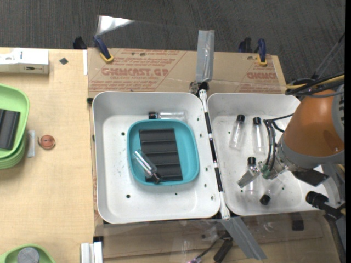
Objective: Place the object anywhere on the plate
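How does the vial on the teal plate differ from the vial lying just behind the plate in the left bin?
The vial on the plate lies diagonally across the plate's dark ridged insert, cap toward the front; the vial behind the plate lies crosswise on the white bin floor, cap to the left. One rests on the teal plate, the other off it. Both are clear with black caps, lying down.
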Controlling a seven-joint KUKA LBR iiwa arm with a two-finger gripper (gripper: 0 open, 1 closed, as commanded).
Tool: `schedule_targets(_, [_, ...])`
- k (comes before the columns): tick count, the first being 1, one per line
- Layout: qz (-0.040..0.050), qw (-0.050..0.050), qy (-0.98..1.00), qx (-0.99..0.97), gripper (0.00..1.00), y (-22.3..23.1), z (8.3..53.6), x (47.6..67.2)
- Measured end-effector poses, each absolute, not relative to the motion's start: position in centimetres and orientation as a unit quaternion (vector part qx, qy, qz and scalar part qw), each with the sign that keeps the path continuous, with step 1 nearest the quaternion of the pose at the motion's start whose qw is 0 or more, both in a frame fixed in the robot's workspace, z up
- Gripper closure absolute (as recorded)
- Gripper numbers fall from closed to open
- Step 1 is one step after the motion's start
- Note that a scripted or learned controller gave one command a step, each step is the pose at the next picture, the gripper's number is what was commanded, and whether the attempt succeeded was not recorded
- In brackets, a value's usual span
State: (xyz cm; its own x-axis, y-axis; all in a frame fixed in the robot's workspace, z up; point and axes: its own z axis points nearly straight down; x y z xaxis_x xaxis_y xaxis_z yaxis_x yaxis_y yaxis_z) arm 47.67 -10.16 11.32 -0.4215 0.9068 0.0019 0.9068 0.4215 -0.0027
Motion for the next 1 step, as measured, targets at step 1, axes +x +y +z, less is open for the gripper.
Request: schedule_targets(1, [0.0002, 0.000, -0.835, -0.550, 0.00, -19.13, 9.09, 47.70])
